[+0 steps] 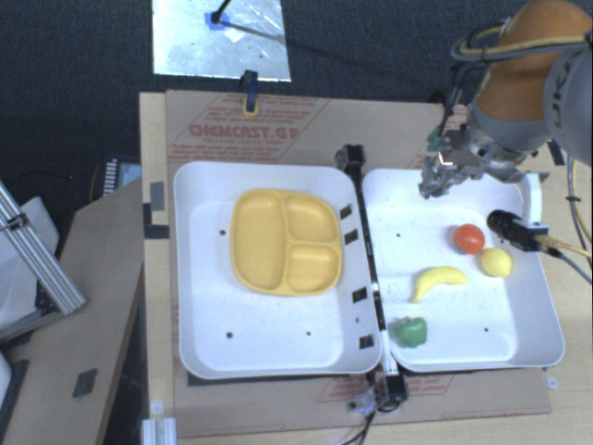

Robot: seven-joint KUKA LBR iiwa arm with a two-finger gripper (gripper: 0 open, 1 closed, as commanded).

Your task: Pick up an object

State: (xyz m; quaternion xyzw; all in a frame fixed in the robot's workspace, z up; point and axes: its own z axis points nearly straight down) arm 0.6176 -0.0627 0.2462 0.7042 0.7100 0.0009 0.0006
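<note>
Yellow plastic divided tray is kept alone in the left white bin; candidates (red tomato, yellow lemon, yellow banana, green pepper) are grouped in the right white bin, two-finger gripper poised at its far edge, jaw state cannot be told.

Red print reading "CHEMCAST G P" stands on the brown board beneath the bins; last letters unclear.

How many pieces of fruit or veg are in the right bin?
4: tomato and lemon toward the right side, banana mid-bin, green pepper at the near-left corner. The arm may hide more at the far edge.
</note>
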